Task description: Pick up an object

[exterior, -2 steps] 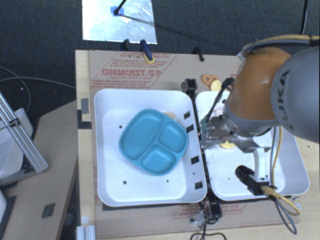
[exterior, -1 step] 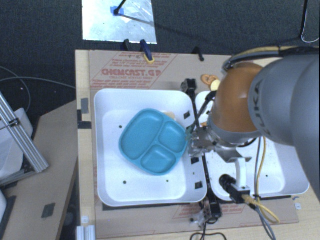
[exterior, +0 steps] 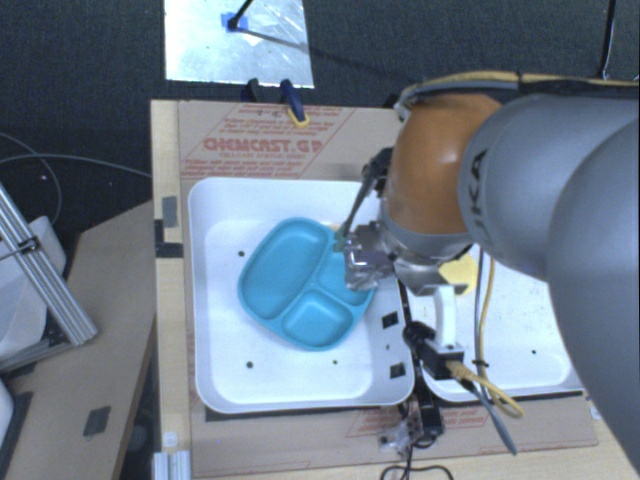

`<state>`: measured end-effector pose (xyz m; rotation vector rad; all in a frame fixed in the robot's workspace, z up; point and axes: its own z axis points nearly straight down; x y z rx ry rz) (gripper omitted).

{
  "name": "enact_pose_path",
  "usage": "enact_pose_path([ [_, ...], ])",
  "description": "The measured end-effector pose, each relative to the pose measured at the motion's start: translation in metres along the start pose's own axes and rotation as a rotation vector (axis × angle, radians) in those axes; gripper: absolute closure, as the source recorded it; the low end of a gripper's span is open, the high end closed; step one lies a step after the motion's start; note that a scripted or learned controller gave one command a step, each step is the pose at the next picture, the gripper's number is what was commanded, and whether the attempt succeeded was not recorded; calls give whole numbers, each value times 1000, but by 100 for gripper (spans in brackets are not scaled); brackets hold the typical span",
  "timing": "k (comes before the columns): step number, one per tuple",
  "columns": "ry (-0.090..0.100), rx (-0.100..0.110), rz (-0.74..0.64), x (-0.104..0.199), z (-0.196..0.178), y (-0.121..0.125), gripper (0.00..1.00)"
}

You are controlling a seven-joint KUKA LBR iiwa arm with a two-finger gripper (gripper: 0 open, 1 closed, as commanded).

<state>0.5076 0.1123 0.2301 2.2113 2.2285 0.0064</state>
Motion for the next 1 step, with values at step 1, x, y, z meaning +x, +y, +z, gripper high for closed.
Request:
enact_pose_path([
  [1,-1,2,3,14,112,42,100],
])
